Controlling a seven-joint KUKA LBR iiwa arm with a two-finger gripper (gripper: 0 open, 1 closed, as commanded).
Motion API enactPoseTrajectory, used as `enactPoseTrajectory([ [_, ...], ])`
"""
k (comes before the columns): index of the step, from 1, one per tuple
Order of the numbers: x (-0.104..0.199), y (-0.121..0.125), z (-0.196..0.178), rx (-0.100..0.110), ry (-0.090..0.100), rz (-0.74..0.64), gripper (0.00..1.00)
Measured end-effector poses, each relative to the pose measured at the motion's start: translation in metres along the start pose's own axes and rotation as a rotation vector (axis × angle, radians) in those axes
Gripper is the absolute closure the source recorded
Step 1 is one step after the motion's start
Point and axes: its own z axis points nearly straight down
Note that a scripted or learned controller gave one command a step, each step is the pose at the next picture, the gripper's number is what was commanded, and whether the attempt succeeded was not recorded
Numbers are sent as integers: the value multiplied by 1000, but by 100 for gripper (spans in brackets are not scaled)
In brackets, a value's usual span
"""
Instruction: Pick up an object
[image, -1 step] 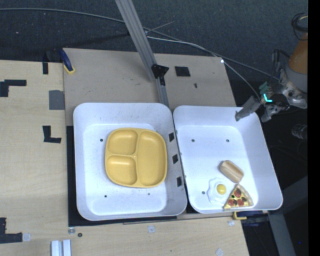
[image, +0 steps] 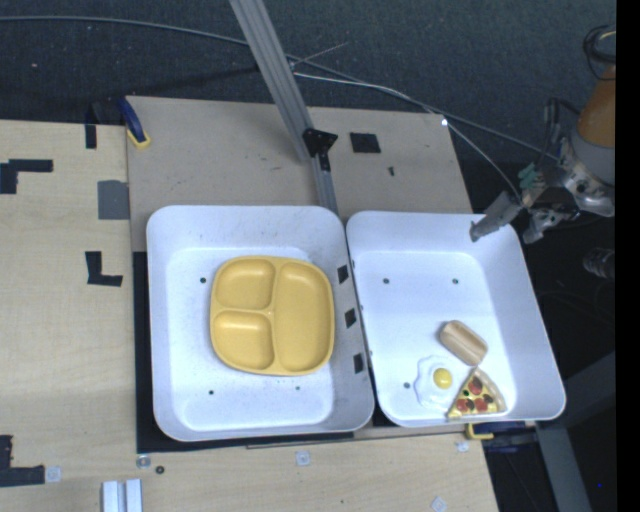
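In the right bin, near its front right corner, lie a tan bread roll, a fried egg and a pizza slice. A yellow divided plate rests in the left bin. My gripper hangs over the right bin's far right corner, well away from the food items. Its fingers are open, with nothing between them.
A metal post slants up from between the bins at the back. Cables run across the dark floor behind the bench. A small blue and yellow item lies at the bench's far left corner.
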Motion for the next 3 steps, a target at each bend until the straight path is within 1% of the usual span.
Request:
enactPoseTrajectory([
  [1, 5, -2, 64, 6, 1, 0, 0],
  [2, -1, 1, 111, 4, 0, 0, 0],
  [3, 5, -4, 174, 7, 2, 0, 0],
])
